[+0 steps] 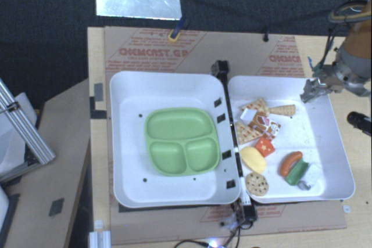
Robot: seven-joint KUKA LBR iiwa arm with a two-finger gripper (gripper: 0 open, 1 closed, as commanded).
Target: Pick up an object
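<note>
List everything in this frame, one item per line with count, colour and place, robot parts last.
bins: 2, white, side by side on the bench
divided plate: 1, green, left bin
waffle pieces: 2, tan, right bin, left part
cone: 1, tan, right bin, upper middle
small carton: 1, white and red, on the waffles
red block: 1, right bin centre
lemon: 1, yellow, beside the divider
cookie: 1, brown, near corner
hot dog: 1, orange-red
green piece: 1, beside hot dog
pincer: 1, grey, over right bin's far right edge
</note>
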